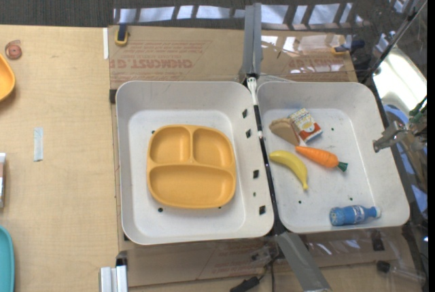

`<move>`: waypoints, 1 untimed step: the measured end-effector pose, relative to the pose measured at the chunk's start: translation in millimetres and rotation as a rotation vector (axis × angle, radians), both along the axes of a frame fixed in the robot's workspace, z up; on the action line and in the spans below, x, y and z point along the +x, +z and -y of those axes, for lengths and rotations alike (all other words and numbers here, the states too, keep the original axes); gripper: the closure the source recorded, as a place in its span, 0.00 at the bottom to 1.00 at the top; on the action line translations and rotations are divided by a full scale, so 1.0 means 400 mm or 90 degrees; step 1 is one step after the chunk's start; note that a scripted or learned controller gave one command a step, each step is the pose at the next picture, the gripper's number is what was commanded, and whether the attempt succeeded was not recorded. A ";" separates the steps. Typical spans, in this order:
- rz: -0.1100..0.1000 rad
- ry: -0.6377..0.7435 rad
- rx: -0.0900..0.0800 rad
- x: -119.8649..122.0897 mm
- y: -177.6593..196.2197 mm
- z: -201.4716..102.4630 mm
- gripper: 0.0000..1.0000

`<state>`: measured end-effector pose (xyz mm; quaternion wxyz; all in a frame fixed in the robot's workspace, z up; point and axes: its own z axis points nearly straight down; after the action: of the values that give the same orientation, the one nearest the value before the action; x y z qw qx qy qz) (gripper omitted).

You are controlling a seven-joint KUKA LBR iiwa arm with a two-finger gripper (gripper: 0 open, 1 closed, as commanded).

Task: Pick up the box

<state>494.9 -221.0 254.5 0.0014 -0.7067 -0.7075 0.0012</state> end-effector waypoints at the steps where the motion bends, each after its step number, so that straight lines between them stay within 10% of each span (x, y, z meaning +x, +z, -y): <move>1: 0.000 -0.024 0.000 0.127 -0.272 -0.231 0.00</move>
<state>545.9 -128.6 145.5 0.0013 -0.7202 -0.6937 0.0013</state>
